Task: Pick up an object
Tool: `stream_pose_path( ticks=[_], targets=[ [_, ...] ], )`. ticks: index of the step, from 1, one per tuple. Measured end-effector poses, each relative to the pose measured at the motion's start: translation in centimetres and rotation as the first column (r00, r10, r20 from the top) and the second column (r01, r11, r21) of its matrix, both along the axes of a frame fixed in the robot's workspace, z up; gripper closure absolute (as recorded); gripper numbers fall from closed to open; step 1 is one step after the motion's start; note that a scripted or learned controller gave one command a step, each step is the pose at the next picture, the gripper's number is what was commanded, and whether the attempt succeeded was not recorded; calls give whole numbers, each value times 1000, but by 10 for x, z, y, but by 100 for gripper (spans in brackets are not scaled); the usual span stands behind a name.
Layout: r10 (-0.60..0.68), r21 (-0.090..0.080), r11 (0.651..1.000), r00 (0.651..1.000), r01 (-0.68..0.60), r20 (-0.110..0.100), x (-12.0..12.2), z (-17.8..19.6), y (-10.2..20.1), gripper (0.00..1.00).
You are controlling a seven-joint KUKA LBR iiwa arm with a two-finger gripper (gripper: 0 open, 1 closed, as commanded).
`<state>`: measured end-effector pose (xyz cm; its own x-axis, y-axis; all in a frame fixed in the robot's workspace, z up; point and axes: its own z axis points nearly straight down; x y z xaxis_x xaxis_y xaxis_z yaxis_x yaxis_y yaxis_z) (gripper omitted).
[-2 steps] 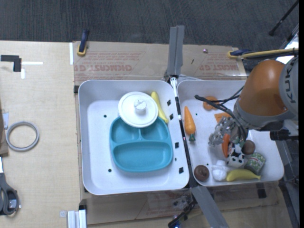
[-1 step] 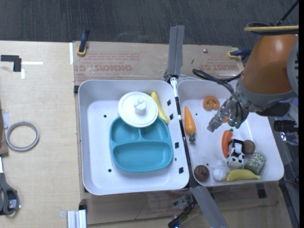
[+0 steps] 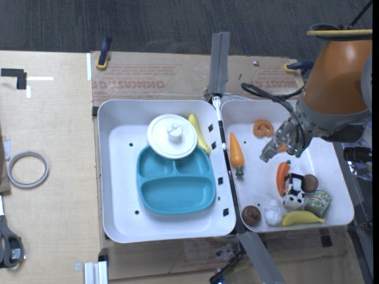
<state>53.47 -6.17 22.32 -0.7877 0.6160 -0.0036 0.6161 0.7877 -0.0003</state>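
Note:
My gripper (image 3: 279,154) hangs over the middle of the right bin (image 3: 331,158), open, with nothing between its fingers. An orange pretzel (image 3: 263,128) lies just to its upper left. A carrot (image 3: 237,152) lies along the bin's left wall. Below the gripper is a red pepper (image 3: 282,178), and beside that a black-and-white cow toy (image 3: 293,193). Along the bin's front are a brown round piece (image 3: 310,183), a green can (image 3: 318,203), a banana (image 3: 302,219), a white lump (image 3: 272,214) and a chocolate-brown donut (image 3: 251,215).
The left bin (image 3: 115,176) holds a blue divided plate (image 3: 175,188), a white round lid (image 3: 172,136) on the plate's far edge, and a yellow piece (image 3: 199,133) beside the lid. A grey ring (image 3: 26,169) lies on the bench at the left.

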Motion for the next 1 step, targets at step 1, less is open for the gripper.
stream_pose_path(
  ticks=[1],
  targets=[
    [-43,2,999,999,43,-1,55,41,45,100]
  ],
)
